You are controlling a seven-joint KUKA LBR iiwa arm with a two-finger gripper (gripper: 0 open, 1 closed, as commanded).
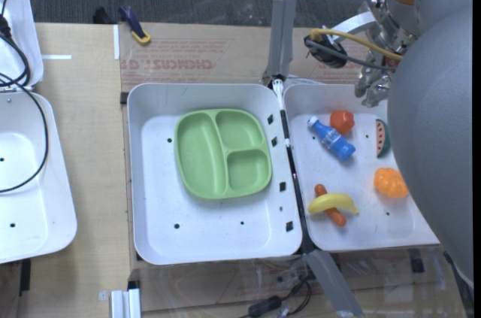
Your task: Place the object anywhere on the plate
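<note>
The green plate (223,152), divided into three compartments, lies flat in the left bin (150,234), slightly toward that bin's far half, with nothing on it. The things that could go on it all lie in the right bin (361,237), apart from the plate and across the wall the bins share. Nearest that wall is a blue bottle (332,139) with a white cap, lying on its side at a slant; a red tomato-like piece (342,120) sits just beside its far end. Toward the near side of the same bin a yellow banana (331,204) lies across an orange-red carrot-like piece (328,204), touching it. Farther right sits an orange fruit (391,182), and beyond it a watermelon slice (382,137) stands close to the bulk of the grey arm (436,136), which covers the bin's right side. The jaws (373,89) hang above the far right corner of the right bin, near the tomato-like piece and the watermelon slice but touching neither; whether they are apart or together I cannot tell, and nothing is seen between them. Cables, one yellow, loop out from the wrist toward the left. Both bins rest on the table (90,121), where a blue and yellow clamp (134,25) lies near the far edge.
</note>
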